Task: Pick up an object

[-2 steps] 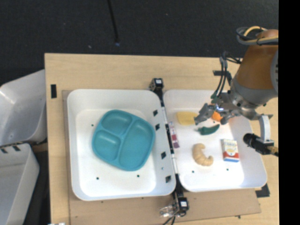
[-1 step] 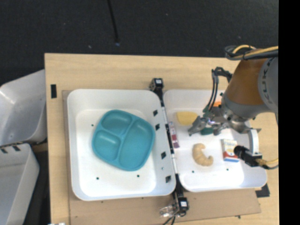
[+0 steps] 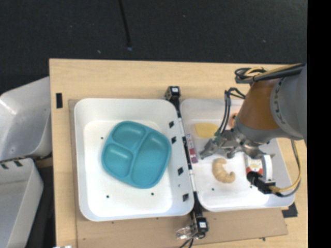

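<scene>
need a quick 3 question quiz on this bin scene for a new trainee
1. True or false: the blue divided plate lies in the left bin.
2. Multiple choice: which thing lies nearest the gripper in the right bin?
A. the croissant
B. the blue divided plate
C. the yellow flat piece
3. Fill in: the arm enters the view from the ____ side.

Key
1. True. The plate sits in the middle of the left bin.
2. A. The croissant lies just below the gripper; the yellow piece lies farther up, near the bin's back edge.
3. Right.
</scene>
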You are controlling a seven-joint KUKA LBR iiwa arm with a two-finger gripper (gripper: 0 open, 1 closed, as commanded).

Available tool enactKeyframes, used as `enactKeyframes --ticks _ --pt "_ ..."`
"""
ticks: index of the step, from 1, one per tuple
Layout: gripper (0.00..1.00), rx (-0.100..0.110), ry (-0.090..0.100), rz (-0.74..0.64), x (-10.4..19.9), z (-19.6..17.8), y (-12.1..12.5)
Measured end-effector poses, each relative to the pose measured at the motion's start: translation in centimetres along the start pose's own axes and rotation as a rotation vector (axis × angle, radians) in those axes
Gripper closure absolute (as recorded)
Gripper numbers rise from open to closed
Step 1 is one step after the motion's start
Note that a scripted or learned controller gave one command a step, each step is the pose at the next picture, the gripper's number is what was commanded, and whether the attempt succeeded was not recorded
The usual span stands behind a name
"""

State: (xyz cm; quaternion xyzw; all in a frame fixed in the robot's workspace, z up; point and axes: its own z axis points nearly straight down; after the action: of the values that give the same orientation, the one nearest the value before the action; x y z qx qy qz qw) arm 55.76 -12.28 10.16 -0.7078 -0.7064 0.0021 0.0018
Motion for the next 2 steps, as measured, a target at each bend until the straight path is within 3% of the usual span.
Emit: enactKeyframes --ticks 1,2 --pt "1.00 -0.008 -0.001 0.007 -0.1 -1.5 0.2" --pt "1.00 -0.011 -0.001 0.005 -0.5 -5.9 0.4"
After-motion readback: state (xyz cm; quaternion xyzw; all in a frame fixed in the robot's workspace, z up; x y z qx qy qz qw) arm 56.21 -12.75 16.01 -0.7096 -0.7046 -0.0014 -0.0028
